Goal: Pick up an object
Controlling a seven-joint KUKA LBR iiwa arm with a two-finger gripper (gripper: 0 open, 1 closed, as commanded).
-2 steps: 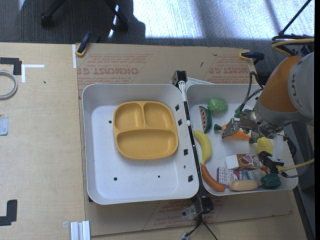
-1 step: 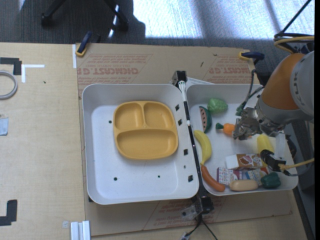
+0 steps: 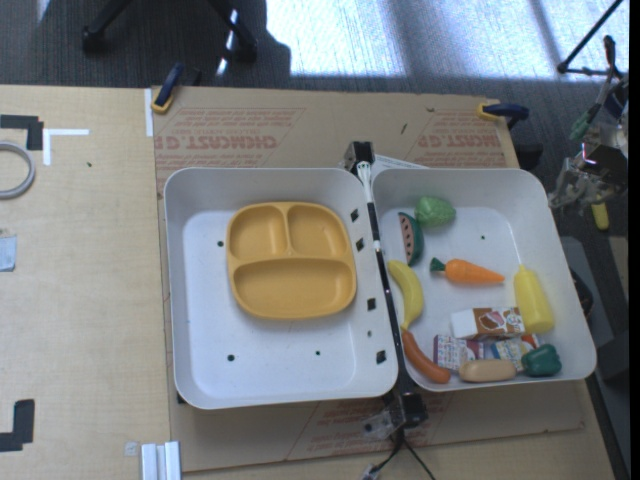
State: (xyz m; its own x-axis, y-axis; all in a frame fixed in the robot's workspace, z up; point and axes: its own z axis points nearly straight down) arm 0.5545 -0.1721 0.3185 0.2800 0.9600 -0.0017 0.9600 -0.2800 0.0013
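Toys lie close together in the right bin (image 3: pixel 497 226), at the lower right of the frame: a carrot (image 3: pixel 470 271), a banana (image 3: pixel 406 290), a yellow bottle (image 3: pixel 532 300), a small box (image 3: pixel 487 322) and more, likely put there so there is plenty to pick from. The left bin (image 3: pixel 205 353) holds a yellow plate (image 3: pixel 290 260) lying flat in its middle, maybe as a spot to put things. How the gripper stands cannot be told, and every toy rests on the bin floor, so the picking looks not yet begun.
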